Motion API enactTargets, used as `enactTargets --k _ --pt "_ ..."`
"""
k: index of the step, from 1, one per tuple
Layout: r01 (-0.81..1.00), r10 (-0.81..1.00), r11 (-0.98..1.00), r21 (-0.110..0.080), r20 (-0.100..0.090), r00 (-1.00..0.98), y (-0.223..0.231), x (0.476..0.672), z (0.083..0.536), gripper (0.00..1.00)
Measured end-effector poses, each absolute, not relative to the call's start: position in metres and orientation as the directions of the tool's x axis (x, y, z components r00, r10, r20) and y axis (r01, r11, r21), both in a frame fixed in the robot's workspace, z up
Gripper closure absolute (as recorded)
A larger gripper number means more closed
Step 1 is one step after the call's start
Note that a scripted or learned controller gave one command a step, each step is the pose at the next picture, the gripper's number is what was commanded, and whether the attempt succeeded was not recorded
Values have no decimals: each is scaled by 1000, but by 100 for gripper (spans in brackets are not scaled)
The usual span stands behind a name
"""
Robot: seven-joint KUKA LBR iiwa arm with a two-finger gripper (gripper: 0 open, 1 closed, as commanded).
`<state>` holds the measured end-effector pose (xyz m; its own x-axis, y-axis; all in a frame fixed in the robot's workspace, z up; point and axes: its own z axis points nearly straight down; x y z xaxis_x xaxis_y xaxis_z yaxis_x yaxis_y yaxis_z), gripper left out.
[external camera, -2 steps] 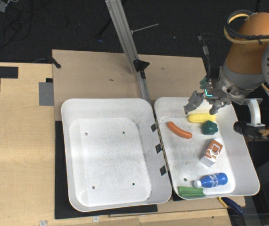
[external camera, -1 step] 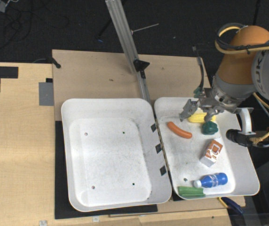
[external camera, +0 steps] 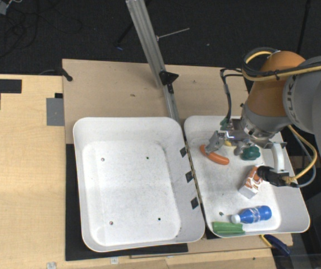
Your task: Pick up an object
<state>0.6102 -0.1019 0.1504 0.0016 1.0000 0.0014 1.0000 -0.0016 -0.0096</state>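
- The hand (external camera: 229, 140) hangs low over the upper part of the right bin (external camera: 295, 220), its fingers spread wide with nothing between them.
- The orange sausage-shaped object (external camera: 215, 156) lies on the bin floor just below the hand's left finger; whether they touch is unclear.
- A dark green object (external camera: 251, 151) lies just right of the hand; a small carton (external camera: 251, 182), a blue bottle (external camera: 253, 214) and a green piece (external camera: 228, 227) lie farther down the right bin.

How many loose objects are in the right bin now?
5: an orange carrot-shaped piece near the divider, a dark green item under the arm, a small carton mid-bin, a blue bottle and a green piece at the front. The arm may hide more.
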Motion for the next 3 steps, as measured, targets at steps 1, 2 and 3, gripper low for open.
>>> enactTargets --k 1,2,3 --pt "1000 1000 -2 -9 1 2 -101 609 96 0" --pt "1000 1000 -9 -5 1 9 -103 609 109 100" --pt "1000 1000 1 3 0 -1 -98 613 170 100"
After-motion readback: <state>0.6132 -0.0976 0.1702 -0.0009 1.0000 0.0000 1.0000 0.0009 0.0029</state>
